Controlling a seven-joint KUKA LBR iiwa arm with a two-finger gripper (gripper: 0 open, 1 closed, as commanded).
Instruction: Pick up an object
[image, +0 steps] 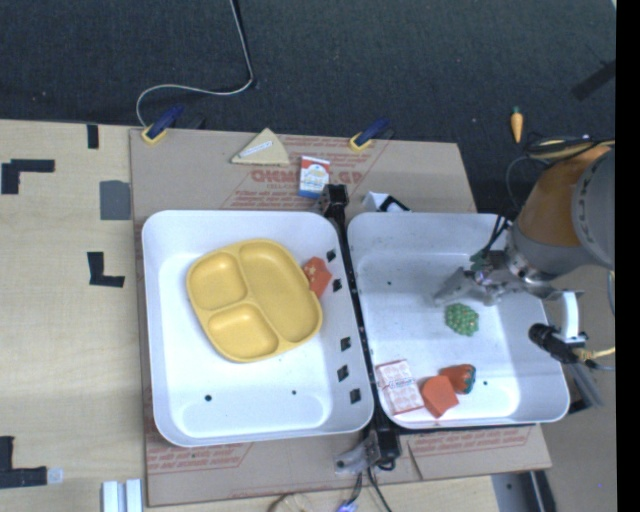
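We see the gripper low over the right bin, reaching in from the right on the grey arm with its orange band. We cannot tell its state, since the tip is small and blurred against the white floor. A green bumpy object, which looks like a toy broccoli head, lies just beside and below the tip; nothing visible tells us whether they touch, and we see nothing held. Nearer the front wall of that bin lie a small red-and-white packet and, just beside it, an orange-red block with a red piece touching it. In the left bin a yellow three-compartment plate rests, with a small orange-red piece at its right edge. Behind the bins, on the cardboard sheet, stand a small red-and-white carton and a tan wedge.
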